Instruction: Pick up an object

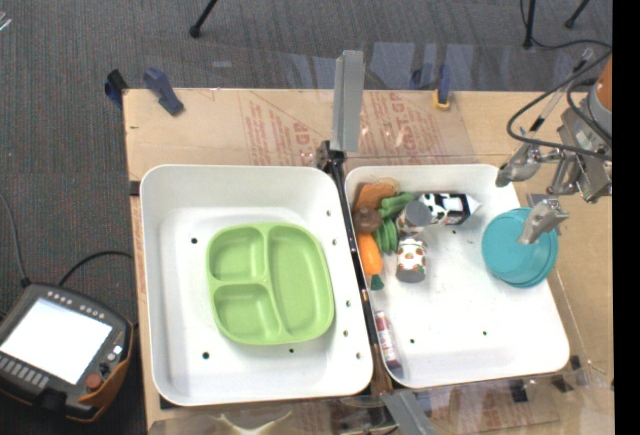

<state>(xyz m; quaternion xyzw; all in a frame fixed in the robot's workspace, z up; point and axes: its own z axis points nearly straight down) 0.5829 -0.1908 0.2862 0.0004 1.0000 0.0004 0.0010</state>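
Two bins on the worktop (250, 123), jaws (545, 188) poised at the right bin's (480, 343) far right rim.

Jaws stand over the right edge of the bin, spread apart and gripping nothing, one finger (540, 221) reaching down over the teal bowl (512, 253). That bowl lies directly beneath and just left of the jaws, against the bin's right wall; it is the nearest candidate for a pick. A cluster of small items sits farther left, near the divider: a cow-patterned carton (446, 207), a small can (411, 260), a carrot (370, 254) and green pieces (392, 207). The left bin (180, 213) carries a green tray (270, 283), well apart from the arm.
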